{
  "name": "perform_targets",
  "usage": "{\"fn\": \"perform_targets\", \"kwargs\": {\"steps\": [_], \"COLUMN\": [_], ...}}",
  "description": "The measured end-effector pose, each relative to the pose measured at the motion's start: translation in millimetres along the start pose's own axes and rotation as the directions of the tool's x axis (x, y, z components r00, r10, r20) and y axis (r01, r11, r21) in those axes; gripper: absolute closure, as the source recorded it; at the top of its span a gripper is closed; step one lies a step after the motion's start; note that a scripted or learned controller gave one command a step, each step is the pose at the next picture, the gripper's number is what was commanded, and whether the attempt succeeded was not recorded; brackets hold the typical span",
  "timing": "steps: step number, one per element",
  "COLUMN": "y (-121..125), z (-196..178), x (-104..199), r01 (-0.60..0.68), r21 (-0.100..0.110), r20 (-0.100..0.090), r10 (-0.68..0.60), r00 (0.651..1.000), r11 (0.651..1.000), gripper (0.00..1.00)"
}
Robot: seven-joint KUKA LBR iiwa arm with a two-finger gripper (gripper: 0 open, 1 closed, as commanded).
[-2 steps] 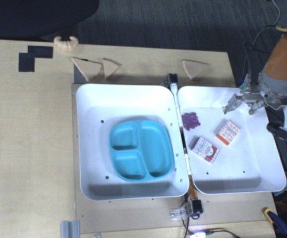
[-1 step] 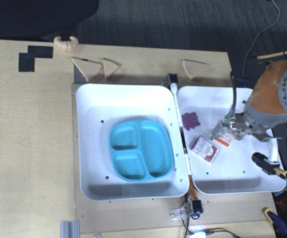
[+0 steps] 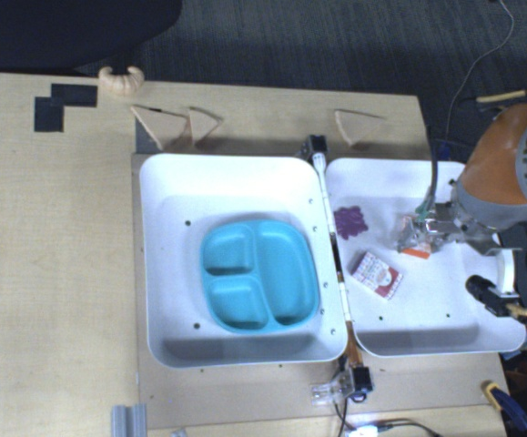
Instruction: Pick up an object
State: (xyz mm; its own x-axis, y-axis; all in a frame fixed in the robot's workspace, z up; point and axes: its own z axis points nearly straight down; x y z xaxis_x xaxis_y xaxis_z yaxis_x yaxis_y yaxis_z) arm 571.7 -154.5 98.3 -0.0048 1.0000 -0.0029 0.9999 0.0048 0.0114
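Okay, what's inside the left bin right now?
A blue three-compartment tray lies in the left bin, its sections looking empty. Whatever is beneath the tray is covered.

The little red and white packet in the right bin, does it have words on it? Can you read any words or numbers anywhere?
Red and white packet, right bin: some print, too blurred to read.
Purple thing: no print visible.
Blue divided tray, left bin: no writing.
No words or numbers can be read anywhere.
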Motion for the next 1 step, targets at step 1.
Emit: {"fn": "perform_targets", "kwargs": {"steps": [1], "y": [-14.1], "z": [-87.7], "x": [77.1], "r01": [0.001], "r21": [0.007], "r20": [-0.004], "r10": [-0.001], "r00": [1.000], "r11": [1.000], "gripper": [1.00]}}
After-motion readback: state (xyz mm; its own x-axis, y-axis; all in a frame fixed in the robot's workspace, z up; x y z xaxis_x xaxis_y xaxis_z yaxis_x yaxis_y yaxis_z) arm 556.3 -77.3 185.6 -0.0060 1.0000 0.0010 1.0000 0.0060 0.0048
